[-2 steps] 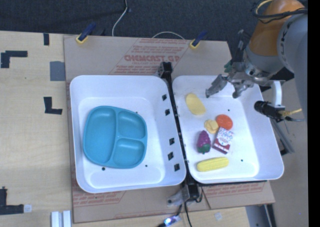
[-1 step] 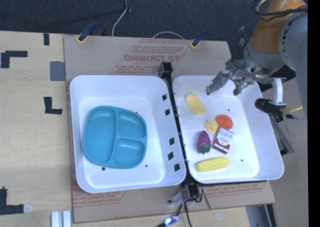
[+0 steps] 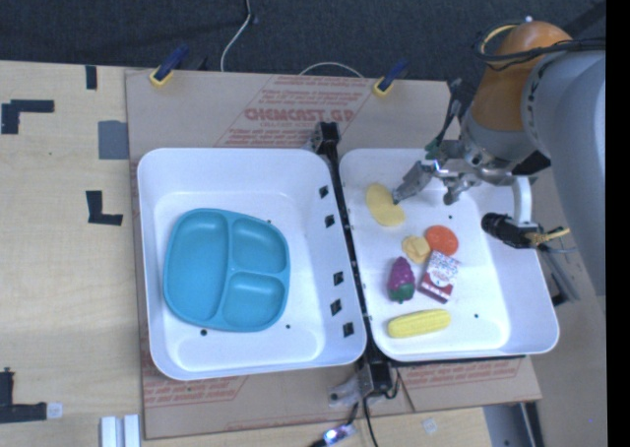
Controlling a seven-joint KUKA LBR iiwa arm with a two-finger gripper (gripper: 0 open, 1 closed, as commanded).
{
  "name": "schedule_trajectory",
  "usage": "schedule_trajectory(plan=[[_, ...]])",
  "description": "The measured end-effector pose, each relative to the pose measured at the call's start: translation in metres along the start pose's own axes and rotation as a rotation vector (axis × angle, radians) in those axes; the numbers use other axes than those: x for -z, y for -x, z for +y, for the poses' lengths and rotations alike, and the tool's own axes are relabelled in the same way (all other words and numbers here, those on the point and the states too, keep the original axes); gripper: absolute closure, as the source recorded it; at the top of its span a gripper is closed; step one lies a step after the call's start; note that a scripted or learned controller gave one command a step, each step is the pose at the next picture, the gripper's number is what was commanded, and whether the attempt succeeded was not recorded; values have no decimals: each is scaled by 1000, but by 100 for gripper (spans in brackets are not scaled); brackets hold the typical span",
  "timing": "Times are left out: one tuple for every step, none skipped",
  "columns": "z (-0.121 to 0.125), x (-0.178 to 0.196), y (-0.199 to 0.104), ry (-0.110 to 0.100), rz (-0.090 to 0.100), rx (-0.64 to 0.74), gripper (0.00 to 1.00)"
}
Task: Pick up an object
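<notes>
Candidate objects lie in the right bin (image 3: 522, 322). A pale yellow lemon-shaped piece (image 3: 385, 206) sits nearest the divider, toward the back. A small tan piece (image 3: 415, 248) lies just beside an orange-red round piece (image 3: 442, 238), and a red and white carton (image 3: 439, 276) touches or nearly touches both. A purple eggplant with a green cap (image 3: 401, 279) lies just beside the carton on its left, and an ear of corn (image 3: 418, 322) lies across the front of the bin.

The gripper (image 3: 427, 184) hangs over the back part of the right bin, between the lemon-shaped piece and the rear wall. Its fingers are spread apart and nothing sits between them. One fingertip appears close to the lemon-shaped piece; contact cannot be confirmed.

Risks from this state:
- A descent here would likely put one finger on top of the lemon-shaped piece rather than beside it, pushing it toward the divider
- The piece looks smooth and rounded, so an off-centre closure may squeeze it out sideways
- The central cluster is tightly packed; a grasp there could catch two items or wedge a finger between them

The left bin (image 3: 157, 179) holds a blue sectioned plate (image 3: 226, 270), well apart from the gripper
</notes>
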State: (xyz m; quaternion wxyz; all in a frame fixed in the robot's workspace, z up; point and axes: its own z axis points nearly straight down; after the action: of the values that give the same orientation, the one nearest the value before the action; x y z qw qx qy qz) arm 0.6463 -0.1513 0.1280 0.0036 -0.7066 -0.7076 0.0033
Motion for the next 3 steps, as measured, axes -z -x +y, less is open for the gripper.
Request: schedule_trajectory(plan=[[0, -46, -1, 7, -2, 1, 0], [2, -34, -2, 10, -2, 3, 100], [-1, 10, -9, 10, 0, 1, 100]])
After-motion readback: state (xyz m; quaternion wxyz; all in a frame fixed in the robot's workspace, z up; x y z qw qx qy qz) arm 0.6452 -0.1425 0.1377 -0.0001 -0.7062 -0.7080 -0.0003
